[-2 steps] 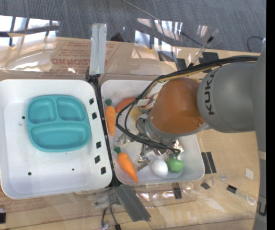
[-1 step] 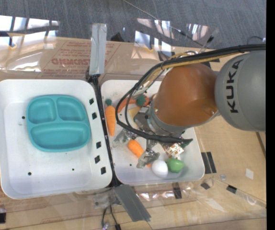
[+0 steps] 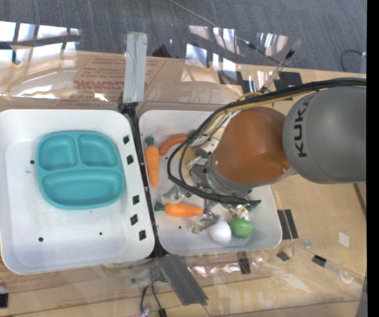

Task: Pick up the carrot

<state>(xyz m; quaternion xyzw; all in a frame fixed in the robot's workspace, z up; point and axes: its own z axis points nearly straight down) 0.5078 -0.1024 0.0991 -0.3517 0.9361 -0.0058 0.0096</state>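
Right bin (image 3: 269,240), arm over it; cluttered around target.
Carrot (image 3: 152,165) upright along left wall, apart from gripper (image 3: 209,218); finger state unclear. Second carrot (image 3: 183,210) near, white egg (image 3: 220,232) and green piece (image 3: 241,228) at near edge, reddish piece (image 3: 173,141) far. Teal tray (image 3: 80,169) in left bin (image 3: 18,243).

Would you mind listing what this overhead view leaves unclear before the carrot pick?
- Gripper: hidden beneath the arm's orange band in the camera view.
- Right bin: its middle and right part are covered by the arm.
- Orange-red item beside the upright carrot: cut off by cables, identity unclear.
- Small metallic pieces near the white egg: too small to identify.
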